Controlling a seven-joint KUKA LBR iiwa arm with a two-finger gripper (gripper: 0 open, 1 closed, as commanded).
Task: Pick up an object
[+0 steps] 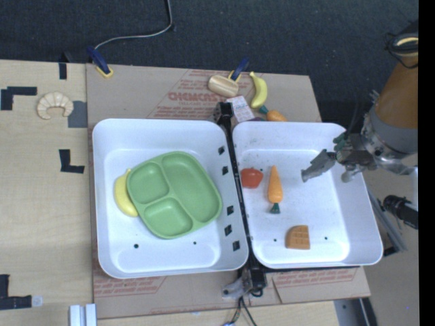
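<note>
The right bin [353,246] holds a red tomato [251,177], an orange carrot [274,185] with a green tip, and an orange wedge-shaped piece [297,237] near the front. My gripper [332,171] hangs over the right side of this bin, to the right of the carrot and apart from it. Its two fingers are spread open with nothing between them. One dark finger [313,170] points left towards the carrot.
The left bin [109,250] holds a green divided plate [174,193] with a yellow banana [123,194] partly under its left edge. Behind the bins lie a bread roll [223,85], a second banana [257,89] and a small packet [239,107]. A croissant [54,104] sits far left.
</note>
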